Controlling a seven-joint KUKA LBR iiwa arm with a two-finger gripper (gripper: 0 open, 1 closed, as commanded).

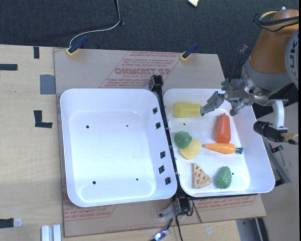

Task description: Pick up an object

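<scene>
- I see the arm (273, 44) coming in from the right, its orange band above the wrist, over the far right part of the right bin (258, 182).
- End effector (221, 103) sits above the bin's far edge; its two dark fingers are spread apart, one finger (210, 103) reaching toward the yellow block, the other near the red piece. Nothing between them.
- Yellow block (186, 110) lies flat at the far left of the right bin, its right end just beside the left finger; I cannot tell if they touch.
- Red toy pepper (222, 128) lies just below the end effector, lengthwise toward me.
- Toy carrot (220, 147) lies across the bin, just under the red pepper, green tip to the right.
- Green round toy (182, 139) and a yellow piece (191, 149) touch each other near the divider.
- Pizza slice toy (200, 176) and a green leafy toy (223, 177) sit near the front rim, side by side.
- Left bin (70, 134) is beside it on the counter (20, 149), on a cardboard sheet (135, 72).
</scene>
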